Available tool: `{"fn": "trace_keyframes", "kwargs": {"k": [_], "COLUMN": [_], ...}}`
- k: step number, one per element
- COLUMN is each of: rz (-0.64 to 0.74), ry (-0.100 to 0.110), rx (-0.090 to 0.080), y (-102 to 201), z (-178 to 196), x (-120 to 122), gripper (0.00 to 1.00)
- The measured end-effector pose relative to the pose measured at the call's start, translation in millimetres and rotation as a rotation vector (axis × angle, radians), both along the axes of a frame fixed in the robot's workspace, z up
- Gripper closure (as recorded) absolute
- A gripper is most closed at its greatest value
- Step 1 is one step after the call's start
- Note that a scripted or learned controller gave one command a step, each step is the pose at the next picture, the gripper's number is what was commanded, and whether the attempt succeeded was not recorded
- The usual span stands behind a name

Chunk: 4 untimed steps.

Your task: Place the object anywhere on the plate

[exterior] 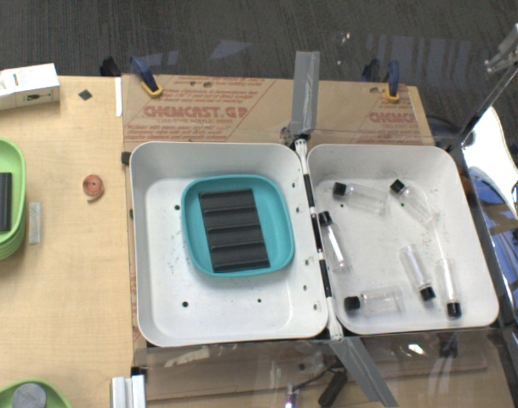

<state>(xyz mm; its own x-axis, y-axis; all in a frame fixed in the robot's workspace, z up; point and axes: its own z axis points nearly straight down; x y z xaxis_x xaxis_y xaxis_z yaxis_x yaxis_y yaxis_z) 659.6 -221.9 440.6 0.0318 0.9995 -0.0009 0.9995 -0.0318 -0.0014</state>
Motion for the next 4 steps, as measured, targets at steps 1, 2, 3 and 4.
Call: {"fn": "trace_keyframes", "kwargs": {"k": [1, 2, 3, 4], "rz": [-0.041, -0.109, -0.116, -0.138], "ry": [0.001, 0.001, 0.001, 0.001], "rx": [0.000, 0.000, 0.000, 0.000], "y": [2.3, 1.0, 2.4, 2.4], "z": [-0.6, -0.2, -0.6, -0.6], "x": [-0.1, -0.4, -0.4, -0.4], "gripper": [0.00, 0.00, 0.00, 0.00]}}
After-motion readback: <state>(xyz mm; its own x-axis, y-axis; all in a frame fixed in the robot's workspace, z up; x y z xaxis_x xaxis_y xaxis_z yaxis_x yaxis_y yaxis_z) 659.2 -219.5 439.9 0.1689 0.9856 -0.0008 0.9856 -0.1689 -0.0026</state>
